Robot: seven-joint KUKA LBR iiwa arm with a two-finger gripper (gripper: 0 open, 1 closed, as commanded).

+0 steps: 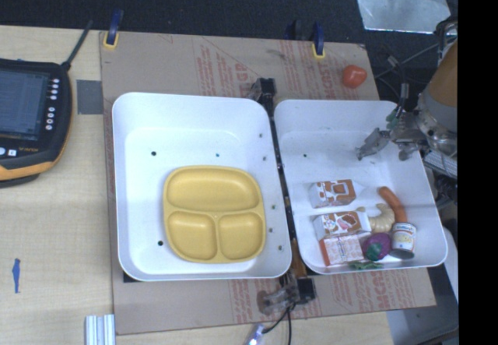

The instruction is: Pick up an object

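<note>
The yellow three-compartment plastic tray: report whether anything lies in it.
Nothing lies in it. The yellow three-compartment plastic tray sits flat in the left white bin, and all three compartments show bare yellow.

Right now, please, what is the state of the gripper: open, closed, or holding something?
Gripper: open, holding nothing, above the bare upper part of the right bin.

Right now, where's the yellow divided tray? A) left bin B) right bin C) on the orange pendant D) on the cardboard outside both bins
A: the yellow divided tray lies flat inside the left bin, while the right bin holds the small food items and the gripper hangs over its upper part.
</note>
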